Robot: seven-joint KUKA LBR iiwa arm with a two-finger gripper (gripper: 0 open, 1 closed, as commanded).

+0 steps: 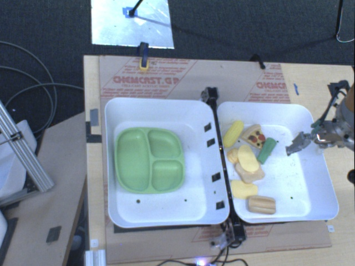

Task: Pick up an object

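- Right shallow white plastic bin (319, 176): toy food clustered at its 9 o'clock side, likely dumped loose.
- Green oblong plastic block (267, 150), nearest candidate, unheld.
- Two-finger metal gripper (295, 144) at block's 3 o'clock; finger state: cannot tell.

A pale green divided plate (148, 160) is seen in the white left bin (161, 108). In the white right bin (297, 115), a yellow corn cob (233, 133), a dark green block (267, 150), a red-spotted pizza slice (253, 137) and a tan bread roll (261, 204) are seen. Red lettering is printed on the brown cardboard (183, 76).
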